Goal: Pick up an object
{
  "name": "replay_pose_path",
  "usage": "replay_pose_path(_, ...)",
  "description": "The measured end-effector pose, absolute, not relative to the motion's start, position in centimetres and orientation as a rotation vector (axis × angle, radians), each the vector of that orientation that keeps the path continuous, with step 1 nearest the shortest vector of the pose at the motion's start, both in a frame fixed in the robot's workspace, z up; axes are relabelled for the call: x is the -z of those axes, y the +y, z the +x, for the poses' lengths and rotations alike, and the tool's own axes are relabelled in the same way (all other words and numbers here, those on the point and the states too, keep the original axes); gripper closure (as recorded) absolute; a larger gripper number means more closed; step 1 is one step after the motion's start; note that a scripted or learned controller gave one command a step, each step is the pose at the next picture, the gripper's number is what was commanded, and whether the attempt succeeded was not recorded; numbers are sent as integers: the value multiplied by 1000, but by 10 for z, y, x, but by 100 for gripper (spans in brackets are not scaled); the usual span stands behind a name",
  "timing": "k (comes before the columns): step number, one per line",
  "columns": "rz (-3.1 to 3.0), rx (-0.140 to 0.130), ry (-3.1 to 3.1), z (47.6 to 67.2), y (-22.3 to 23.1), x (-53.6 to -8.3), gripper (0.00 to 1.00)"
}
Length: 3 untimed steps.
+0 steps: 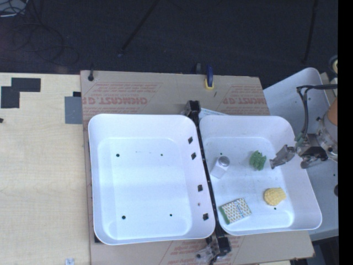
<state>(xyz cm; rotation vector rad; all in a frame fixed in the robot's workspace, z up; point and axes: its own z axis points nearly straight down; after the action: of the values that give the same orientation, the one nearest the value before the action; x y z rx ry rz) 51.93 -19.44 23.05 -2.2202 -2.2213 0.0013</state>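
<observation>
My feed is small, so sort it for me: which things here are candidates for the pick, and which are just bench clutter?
For the pick, all in the right bin:
green toy
yellow lump
cylinder
patterned packet
gripper, beside the green toy

Just lying about:
left bin
cardboard sheet
blue-and-yellow clamp
cables on the dark floor

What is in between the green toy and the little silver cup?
Nothing. In the camera view, just bare white bin floor lies between the green toy and the silver cup.
</observation>
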Motion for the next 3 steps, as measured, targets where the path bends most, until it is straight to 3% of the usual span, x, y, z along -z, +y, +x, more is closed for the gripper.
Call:
replay_pose_path(1,-2219,-2,-2221,519,-195,-240,100)
replay_pose_path(2,-2211,9,-2233,481,-97,-325,100)
replay_pose_path(3,-2208,1,-2230,491,-12,-333,100)
